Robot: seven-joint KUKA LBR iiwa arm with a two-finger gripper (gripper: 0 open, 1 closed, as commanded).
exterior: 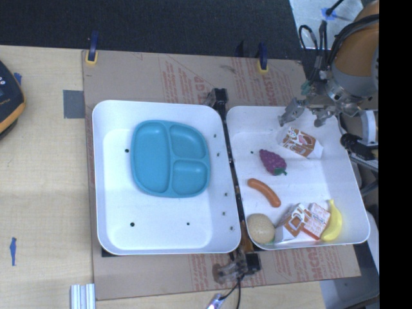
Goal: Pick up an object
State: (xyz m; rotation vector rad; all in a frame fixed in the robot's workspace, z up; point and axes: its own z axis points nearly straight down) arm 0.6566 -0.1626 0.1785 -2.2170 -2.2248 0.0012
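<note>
Pincer (pixel 306 111): fingers spread, gripping nothing, poised just above the far edge of the right bin (pixel 341 172). Within that bin: white packet (pixel 299 142) nearest the pincer, purple grapes (pixel 273 161), sausage (pixel 264 192), potato (pixel 261 228), carton (pixel 307 220), banana (pixel 333 221). Left bin (pixel 116 192): blue divided plate (pixel 170 158).

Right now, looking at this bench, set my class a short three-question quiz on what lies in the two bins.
1. True or false: the blue plate lies in the right bin.
2. Which item lies nearest the hand? A) banana B) sausage C) white packet
3. Fill in: between the white packet and the sausage lies a bunch of purple ____.

Key: 1 false, it lies in the left bin; 2 C; 3 grapes.
</note>
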